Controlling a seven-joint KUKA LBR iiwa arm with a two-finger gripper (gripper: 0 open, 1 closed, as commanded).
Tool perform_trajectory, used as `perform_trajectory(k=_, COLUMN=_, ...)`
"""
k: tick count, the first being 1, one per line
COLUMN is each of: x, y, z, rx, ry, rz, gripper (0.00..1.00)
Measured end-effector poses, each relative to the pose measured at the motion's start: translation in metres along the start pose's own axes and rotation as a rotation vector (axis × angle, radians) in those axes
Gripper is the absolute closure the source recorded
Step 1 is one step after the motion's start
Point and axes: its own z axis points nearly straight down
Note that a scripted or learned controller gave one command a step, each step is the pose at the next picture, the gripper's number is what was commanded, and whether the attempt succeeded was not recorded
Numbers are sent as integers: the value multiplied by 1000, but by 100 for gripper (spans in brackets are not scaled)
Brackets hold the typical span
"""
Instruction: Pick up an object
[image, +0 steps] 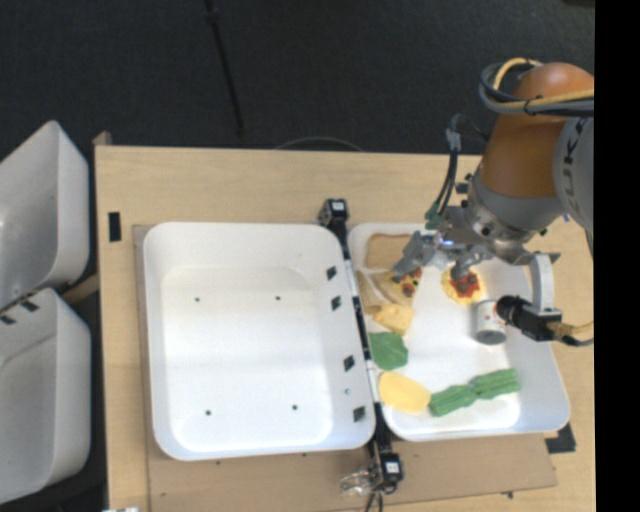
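My gripper hangs over the back part of the right bin, its two fingers spread apart with nothing between them. Under the left finger lies a small red and yellow piece. A second red and yellow piece sits just below the right finger. A tan flat slice lies in the bin's back left corner. Nearer the front are a pale yellow wedge, a green lump, a yellow oval and a long green piece.
The left bin stands beside the right one, and a divider with black clips runs between them. Both bins rest on a wooden bench. White blocks stand off the bench's left edge.
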Motion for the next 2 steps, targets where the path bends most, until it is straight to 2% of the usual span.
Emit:
perform_trajectory(k=1, x=19, y=-47, z=26, rx=4, ry=2, rz=-3, gripper=100)
perform_trajectory(k=2, x=13, y=-91, z=61, rx=4, ry=2, rz=-3, gripper=100)
